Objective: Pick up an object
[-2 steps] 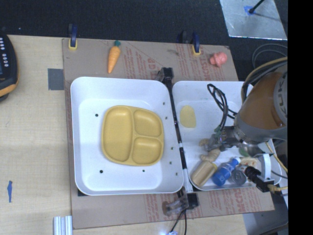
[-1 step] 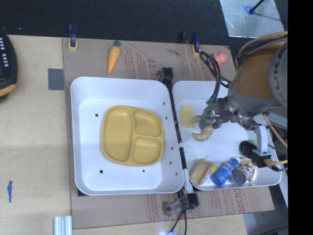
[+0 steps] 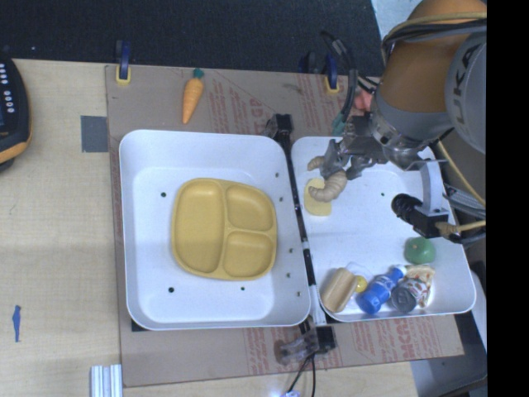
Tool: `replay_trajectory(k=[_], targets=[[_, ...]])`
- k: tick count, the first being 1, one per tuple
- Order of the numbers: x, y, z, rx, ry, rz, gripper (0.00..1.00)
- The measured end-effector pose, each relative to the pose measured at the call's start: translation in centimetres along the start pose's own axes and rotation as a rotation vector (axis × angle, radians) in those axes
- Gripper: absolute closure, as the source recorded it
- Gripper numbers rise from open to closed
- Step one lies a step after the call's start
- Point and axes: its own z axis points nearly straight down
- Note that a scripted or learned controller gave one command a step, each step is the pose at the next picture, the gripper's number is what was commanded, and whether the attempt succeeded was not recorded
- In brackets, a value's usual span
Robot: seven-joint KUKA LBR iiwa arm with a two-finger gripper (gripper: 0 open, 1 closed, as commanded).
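Note:
My gripper [image 3: 337, 162] hangs low over the far left corner of the right bin [image 3: 372, 222]. Directly under it lies a tan curved piece [image 3: 332, 188], and a pale yellow flat piece [image 3: 316, 199] rests against that, close to the bin's left wall. The tan piece touches or sits just beneath the gripper's tip; the arm's wrist hides the contact. Along the bin's near edge lie a tan cylinder [image 3: 337, 289], a blue bottle [image 3: 380, 293], a small can [image 3: 404, 298] and a printed packet [image 3: 422, 280]. A green ball [image 3: 419, 250] sits by the right wall.
The left bin [image 3: 149, 222] holds a yellow divided plate [image 3: 224, 227]. A toy carrot [image 3: 192, 97] lies on the cardboard beyond the bins. A black part of the arm's rig [image 3: 411, 209] overhangs the right bin. A dark device [image 3: 10, 106] sits at the far left.

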Motion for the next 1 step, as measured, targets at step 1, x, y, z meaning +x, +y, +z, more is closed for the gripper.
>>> replay_trajectory(k=[1], targets=[[0.56, 1.55, 2.72, 0.014, -0.003, 0.002, 1.0]])
